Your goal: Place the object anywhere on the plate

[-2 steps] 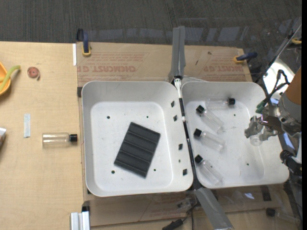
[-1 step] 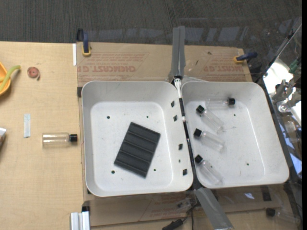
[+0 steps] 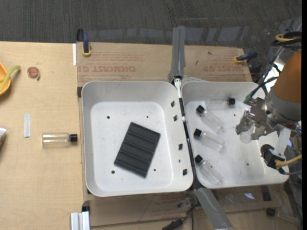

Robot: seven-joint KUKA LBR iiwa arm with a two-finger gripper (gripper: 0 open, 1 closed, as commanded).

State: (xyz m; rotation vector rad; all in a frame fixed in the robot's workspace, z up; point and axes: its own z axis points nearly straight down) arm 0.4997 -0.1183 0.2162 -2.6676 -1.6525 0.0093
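We have the jaws low in the right bin, and we can't tell whether they stand wide or narrow, though something clear seems to sit right under them. The plate, a dark ribbed slab, lies far off to their left in the left bin. The risk: these vials are smooth and round, so one could roll or slip out on the way over the divider. We count four clear vials in the right bin, one more bottle out on the table, one plate, two bins.
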